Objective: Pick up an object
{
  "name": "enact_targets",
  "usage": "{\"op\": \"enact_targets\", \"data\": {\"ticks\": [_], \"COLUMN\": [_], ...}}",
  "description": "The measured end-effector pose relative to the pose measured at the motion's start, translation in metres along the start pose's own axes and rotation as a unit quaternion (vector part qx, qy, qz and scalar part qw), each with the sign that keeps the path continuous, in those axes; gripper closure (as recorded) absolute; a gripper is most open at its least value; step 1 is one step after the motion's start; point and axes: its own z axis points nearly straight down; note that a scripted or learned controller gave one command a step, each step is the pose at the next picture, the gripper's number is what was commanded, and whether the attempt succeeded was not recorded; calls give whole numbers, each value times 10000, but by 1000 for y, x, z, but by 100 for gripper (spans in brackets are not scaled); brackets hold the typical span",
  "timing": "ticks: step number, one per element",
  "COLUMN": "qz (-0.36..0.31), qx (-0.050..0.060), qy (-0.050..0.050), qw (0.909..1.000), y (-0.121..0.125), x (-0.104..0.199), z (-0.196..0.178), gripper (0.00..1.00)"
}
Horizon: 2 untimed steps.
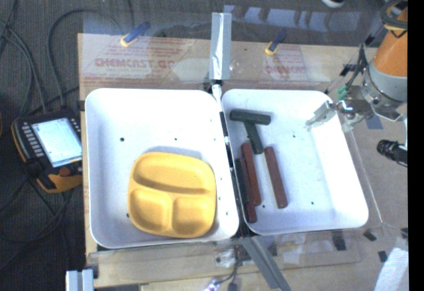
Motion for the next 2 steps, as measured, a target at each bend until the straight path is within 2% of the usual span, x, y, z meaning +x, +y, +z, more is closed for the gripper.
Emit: {"op": "enact_targets", "data": {"ticks": [1, 2], "qz": [-113, -758], "qx": [9, -125], "qy": [-2, 16], "qw": [9999, 9970], "y": [-21, -27], "x": [102, 92], "z": [59, 130], "gripper": [0, 0]}}
